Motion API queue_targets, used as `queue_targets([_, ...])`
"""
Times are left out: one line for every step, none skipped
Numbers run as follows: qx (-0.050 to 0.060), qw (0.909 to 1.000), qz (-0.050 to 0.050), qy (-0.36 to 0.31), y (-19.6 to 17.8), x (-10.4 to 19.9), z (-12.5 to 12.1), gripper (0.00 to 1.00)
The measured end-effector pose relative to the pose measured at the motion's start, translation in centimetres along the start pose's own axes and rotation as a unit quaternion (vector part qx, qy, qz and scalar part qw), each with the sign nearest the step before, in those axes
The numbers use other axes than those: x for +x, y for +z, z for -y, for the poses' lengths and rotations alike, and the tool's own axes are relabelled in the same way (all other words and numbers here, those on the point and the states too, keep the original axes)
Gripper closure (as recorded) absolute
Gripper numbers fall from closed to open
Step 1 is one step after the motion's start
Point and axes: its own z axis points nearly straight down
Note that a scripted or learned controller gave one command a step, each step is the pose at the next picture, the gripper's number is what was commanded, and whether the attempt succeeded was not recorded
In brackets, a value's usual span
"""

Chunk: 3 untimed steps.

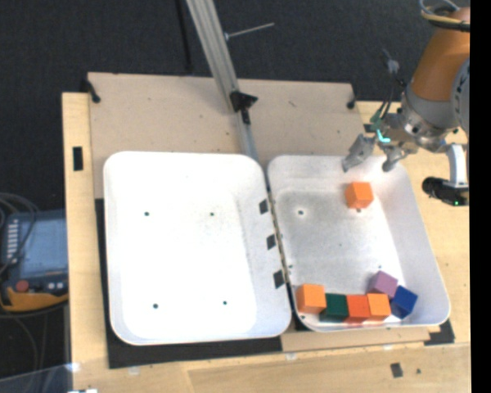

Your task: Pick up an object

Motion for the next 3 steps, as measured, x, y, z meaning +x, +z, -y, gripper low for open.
queue_targets([-0.002, 1.0000, 0.002, -0.002, -0.4, -0.1, -0.1, 0.00])
queue_targets([0.000, 1.0000, 0.001, 0.000, 5.7, 0.0, 0.5, 0.00])
queue_targets([-0.003, 1.0000, 0.001, -0.001, 7.2, -0.2, 0.4, 0.00])
